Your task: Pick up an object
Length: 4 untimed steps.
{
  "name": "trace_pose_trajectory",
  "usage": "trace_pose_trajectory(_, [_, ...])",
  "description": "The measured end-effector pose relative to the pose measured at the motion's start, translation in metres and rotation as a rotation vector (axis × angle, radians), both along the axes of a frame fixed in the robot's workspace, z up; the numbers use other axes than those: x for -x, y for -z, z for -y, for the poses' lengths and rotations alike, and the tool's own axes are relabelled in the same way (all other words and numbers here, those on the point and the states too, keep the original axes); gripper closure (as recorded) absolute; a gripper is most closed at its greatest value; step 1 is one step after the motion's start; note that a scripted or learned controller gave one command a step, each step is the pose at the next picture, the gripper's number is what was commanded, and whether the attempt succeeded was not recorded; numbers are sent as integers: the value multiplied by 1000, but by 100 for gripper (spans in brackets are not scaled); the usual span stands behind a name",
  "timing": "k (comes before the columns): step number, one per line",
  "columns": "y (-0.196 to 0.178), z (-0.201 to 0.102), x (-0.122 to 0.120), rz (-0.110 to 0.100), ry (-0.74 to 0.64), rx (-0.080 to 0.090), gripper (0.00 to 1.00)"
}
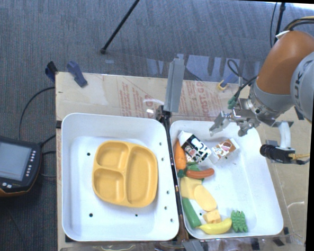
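Observation:
My gripper (230, 127) hangs over the back of the right bin (260, 176), its two fingers spread open with nothing between them. Just below it lies a small brown and white box (224, 149). To the left of that box are a black and white carton (196, 148) and an orange carrot (180, 155). A red sausage (199, 173), a pale yellow piece (197, 192), a green cucumber (190, 213), a banana (217, 227) and a green toy (239, 221) lie toward the front of the bin.
The left bin (76, 144) holds a yellow divided plate (126, 173). A grey post (174, 89) stands behind the seam between the bins. A handheld pendant (9, 163) lies on the floor at the left.

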<state>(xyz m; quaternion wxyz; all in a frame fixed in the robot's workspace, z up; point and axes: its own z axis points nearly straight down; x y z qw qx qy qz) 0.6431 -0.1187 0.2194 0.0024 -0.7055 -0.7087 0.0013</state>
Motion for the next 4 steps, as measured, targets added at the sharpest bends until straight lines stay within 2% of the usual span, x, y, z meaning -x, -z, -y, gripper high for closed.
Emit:
trace_pose_trajectory(1, [101, -29, -2, 4, -260, 0, 0])
trace_pose_trajectory(2, [134, -22, 78, -1, -159, -2, 0])
trace_pose_trajectory(3, [135, -16, 29, 0, -158, -1, 0])
trace_pose_trajectory(4, [128, -15, 30, -6, -153, -4, 100])
